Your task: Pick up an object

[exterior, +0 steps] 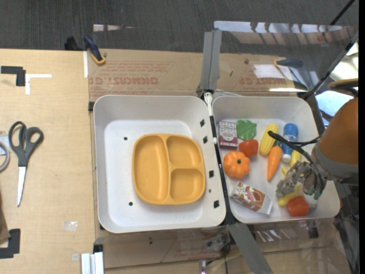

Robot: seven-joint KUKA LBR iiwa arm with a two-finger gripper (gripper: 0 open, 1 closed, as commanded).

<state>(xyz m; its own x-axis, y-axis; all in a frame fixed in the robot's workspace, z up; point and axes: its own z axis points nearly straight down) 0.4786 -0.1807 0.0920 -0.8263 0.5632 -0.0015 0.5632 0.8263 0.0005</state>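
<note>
Near the front of the right white bin [326,131], the metal two-finger gripper [297,181] hangs low over a round red toy tomato [297,206]; whether it is open or closed cannot be told. Beside it lies one brown snack packet [250,197], its writing too small to read. Farther back sit one orange pumpkin [236,164], one carrot [274,162], one yellow corn cob [268,140] and one blue bottle [290,133]. One yellow three-part plastic plate [169,168] fills the left white bin [108,153]. One pair of grey scissors [23,147] lies far left.

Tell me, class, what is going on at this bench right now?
A grey robot arm with an orange band reaches in from the right, its gripper low over the toy food in the right bin, near a carrot and a red piece. The left bin holds a yellow divided tray.
</note>
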